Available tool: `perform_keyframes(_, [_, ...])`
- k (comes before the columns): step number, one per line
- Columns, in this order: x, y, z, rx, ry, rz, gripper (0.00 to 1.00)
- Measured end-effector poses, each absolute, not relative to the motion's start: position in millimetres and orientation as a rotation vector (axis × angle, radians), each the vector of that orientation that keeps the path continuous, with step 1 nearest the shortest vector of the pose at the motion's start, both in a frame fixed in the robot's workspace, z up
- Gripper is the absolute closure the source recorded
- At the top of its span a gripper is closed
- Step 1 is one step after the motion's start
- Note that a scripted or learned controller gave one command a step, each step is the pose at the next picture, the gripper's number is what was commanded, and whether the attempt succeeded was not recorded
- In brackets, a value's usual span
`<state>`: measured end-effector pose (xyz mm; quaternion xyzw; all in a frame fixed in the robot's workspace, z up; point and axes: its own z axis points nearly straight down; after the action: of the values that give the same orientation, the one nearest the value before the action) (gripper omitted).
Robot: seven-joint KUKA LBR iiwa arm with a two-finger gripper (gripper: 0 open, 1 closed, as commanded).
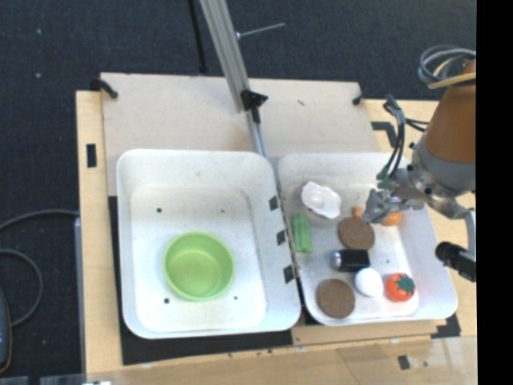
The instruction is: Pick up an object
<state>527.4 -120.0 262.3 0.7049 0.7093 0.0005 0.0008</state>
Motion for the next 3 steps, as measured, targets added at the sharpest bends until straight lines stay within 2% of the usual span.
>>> perform_keyframes(2, [556.9,-27.1,244.3,2.213,2.227,0.001,1.00])
perform_keyframes(3, [563.0,25.9,253.2,2.218,2.225,0.002,1.00])
